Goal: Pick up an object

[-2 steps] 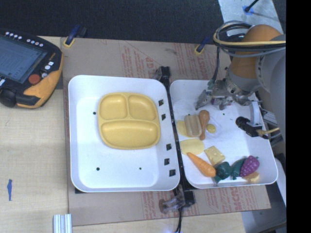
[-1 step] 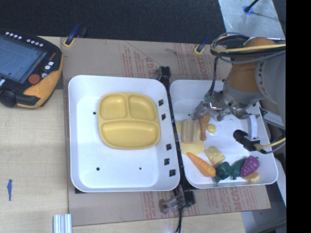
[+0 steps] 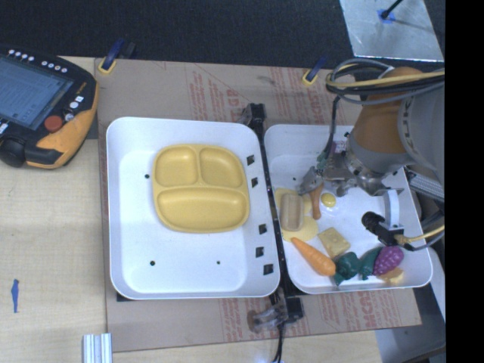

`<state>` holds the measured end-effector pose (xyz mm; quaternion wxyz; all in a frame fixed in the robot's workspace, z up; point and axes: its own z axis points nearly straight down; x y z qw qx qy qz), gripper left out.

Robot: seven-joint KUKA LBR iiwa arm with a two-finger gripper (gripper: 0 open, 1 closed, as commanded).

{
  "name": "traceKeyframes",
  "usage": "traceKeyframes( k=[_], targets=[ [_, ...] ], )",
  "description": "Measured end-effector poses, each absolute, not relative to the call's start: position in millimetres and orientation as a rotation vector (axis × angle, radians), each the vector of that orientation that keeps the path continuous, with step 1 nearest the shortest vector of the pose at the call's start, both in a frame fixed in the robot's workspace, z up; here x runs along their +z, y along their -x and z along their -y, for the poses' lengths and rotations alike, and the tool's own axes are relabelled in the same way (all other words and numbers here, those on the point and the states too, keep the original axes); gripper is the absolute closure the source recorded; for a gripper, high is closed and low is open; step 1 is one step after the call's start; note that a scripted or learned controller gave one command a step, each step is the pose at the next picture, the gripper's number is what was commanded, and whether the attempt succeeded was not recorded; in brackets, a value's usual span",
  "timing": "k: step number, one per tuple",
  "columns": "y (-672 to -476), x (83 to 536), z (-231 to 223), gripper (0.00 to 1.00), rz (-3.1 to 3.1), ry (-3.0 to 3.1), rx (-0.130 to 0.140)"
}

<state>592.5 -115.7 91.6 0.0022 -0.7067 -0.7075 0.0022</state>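
Cardboard covers my surface [image 3: 68, 225], with two white bins side by side on it: the left bin [image 3: 128, 203] carries a yellow divided plate [image 3: 201, 187], and the right bin [image 3: 412, 274] holds a scatter of toy food. My tool [image 3: 316, 181] hangs low over the right bin's upper middle, near a pale bread-like piece [image 3: 290, 210], a small brown stick-like piece [image 3: 315, 205] and a yellow and white egg-like bit [image 3: 328, 200]. Whether the tool is wide or narrow I cannot tell from this slant, and I see nothing between it. Along the bin's near side lie an orange carrot [image 3: 314, 255], a yellowish cracker-like square [image 3: 333, 241], a dark green piece [image 3: 349, 266] and a purple bunch of grapes [image 3: 389, 259]. I judge these to be light, rigid plastic with slick skins, likely to skid or pop out under an off-centre squeeze. The brown stick seems the nearest candidate; I would close across its narrow middle. The carrot would suit a pinch at its thicker end.
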Motion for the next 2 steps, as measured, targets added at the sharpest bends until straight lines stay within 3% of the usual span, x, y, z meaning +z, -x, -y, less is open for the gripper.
traceKeyframes(
  k=[1, 2],
  targets=[
    [-584.9, 91.7, 109.3, 0.00, 2.219, 2.218, 0.006],
    [-586.5, 104.1, 111.3, 1.00, 2.222, 2.222, 0.005]
  ],
)
